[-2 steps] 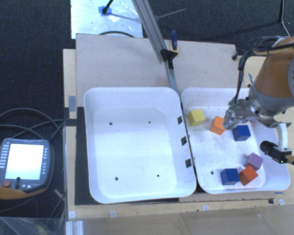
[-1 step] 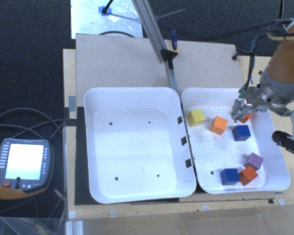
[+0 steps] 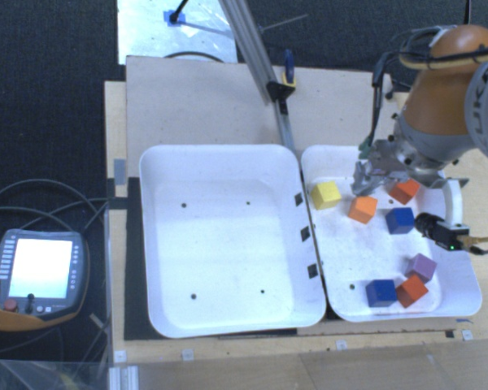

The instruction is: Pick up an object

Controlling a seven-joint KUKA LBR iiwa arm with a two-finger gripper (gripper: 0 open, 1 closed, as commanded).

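Observation:
The right bin holds several blocks: a yellow one, an orange one, a red-orange one, a blue one, a purple one, and a blue and red-orange pair near the front. My gripper hangs over the bin's back part, just above and behind the orange block, between the yellow and red-orange ones. Nothing shows between its fingers.
The left bin lies beside the right one. A slanted metal pole with a clamp stands behind the bins. A teach pendant lies at the far left, off the bench. A black cable connector hangs over the right bin.

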